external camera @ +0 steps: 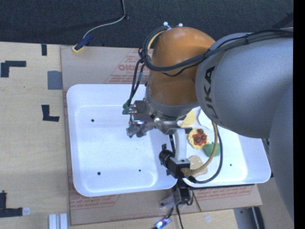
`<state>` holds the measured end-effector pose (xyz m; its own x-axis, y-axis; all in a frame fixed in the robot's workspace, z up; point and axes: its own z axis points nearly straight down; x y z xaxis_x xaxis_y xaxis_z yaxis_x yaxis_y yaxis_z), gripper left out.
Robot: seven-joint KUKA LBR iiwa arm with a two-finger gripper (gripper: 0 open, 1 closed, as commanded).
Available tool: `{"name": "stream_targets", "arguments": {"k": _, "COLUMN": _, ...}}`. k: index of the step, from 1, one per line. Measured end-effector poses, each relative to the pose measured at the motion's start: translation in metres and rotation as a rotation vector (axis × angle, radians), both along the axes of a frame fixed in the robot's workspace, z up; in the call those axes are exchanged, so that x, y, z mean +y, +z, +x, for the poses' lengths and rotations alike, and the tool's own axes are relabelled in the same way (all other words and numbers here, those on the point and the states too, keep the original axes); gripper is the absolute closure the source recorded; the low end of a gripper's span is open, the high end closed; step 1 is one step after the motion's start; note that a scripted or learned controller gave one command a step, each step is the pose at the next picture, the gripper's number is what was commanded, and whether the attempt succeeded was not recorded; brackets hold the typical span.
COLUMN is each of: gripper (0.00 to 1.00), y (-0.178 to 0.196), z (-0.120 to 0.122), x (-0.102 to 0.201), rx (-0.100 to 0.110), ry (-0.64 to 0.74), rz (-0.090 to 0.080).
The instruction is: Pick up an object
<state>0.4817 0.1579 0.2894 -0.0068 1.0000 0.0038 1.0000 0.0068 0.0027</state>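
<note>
- Two shallow white bins side by side on a brown cardboard sheet [95,66]: left bin [105,149] and right bin [238,159], sharing a raised divide.
- Grey arm [257,85] reaching in from the right, its orange band [178,66] above the wrist, hanging over that divide.
- Gripper [137,125] low over the right-hand part of the left bin, just beside the divide. Released or clenched: cannot tell, much of it hidden beneath the wrist.
- Four small objects clustered in the right bin close to the divide, partly covered by the arm:
- Round yellow piece [198,137] with red and dark spots, lying flat.
- Pale yellow piece [190,119] just beyond it, toward the far rim.
- Green piece [213,150] touching the round one's lower right edge.
- Tan piece [197,164] nearer the front rim.
- All four across the divide from the gripper, none seen in its grasp.
- Blue-and-yellow plug [82,44] on a thin cable, at the cardboard's far corner, well apart from both bins.
</note>
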Motion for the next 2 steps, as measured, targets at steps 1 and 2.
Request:
{"name": "stream_targets", "arguments": {"k": 1, "gripper": 1.00, "y": -0.058, "z": 0.001, "x": 0.025, "rx": 0.010, "ry": -0.004, "rz": -0.006}}
{"name": "stream_targets", "arguments": {"k": 2, "gripper": 1.00, "y": 0.014, "z": 0.002, "x": 0.019, "rx": -0.001, "ry": -0.004, "rz": -0.002}}
